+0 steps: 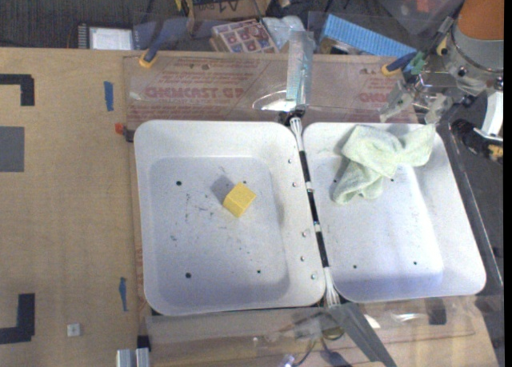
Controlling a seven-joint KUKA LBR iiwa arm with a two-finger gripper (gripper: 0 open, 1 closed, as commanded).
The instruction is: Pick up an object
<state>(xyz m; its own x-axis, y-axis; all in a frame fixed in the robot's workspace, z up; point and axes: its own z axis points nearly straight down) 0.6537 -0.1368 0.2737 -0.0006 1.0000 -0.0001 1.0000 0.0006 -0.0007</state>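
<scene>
A tan wooden table (pixel 64 197) carries two shallow white bins side by side, with cluttered boxes and cables along its far edge. In the left bin (pixel 160 277) a small yellow block (pixel 239 199) lies near the middle, slightly toward the far side, resting flat on the scuffed bin floor and well apart from the walls. In the right bin (pixel 416 269) a pale green cloth (pixel 374 161) lies crumpled in the far part, one end draped toward the bin's far right corner and the other bunched nearer the divider between the bins. The grey arm with its orange band (pixel 482 7) reaches in at the upper right, and its hand (pixel 416 100) hangs just above the far right corner of the right bin, close beside the upper edge of the cloth. Nothing is seen between its fingers, and whether they are spread or closed cannot be told. Blue tape marks (pixel 109 95) and black tape corners sit on the table left of the bins.
</scene>
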